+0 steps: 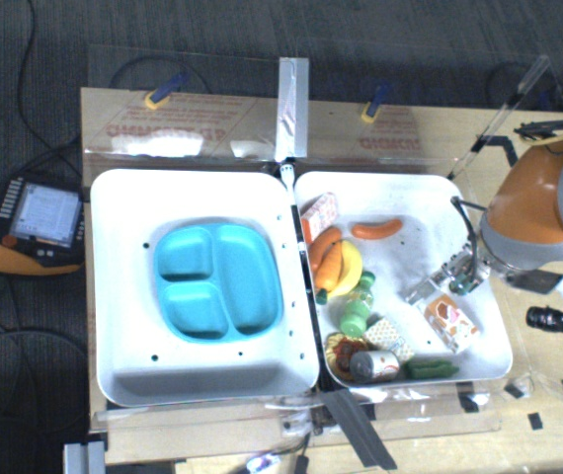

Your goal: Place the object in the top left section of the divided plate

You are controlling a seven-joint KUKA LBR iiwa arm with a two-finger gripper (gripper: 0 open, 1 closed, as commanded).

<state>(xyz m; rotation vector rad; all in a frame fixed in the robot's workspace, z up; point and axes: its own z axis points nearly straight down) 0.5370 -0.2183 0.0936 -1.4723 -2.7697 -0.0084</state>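
The blue divided plate [220, 279] lies in the left bin [123, 265], and nothing is in its sections; the top left section [185, 255] is a small compartment. My gripper [447, 280] hangs low at the right side of the right bin [425, 200], just above an orange-and-white snack packet [451, 322]. I see nothing between its fingers. The grey arm with its orange band [530, 205] comes in from the right.
The right bin holds several toy foods: a red sausage [375, 229], a pink-white packet [319, 210], orange and yellow fruit [335, 263], green pieces [357, 309], a can [372, 365] and a green cucumber [430, 368]. A ridge [299, 265] separates the bins.
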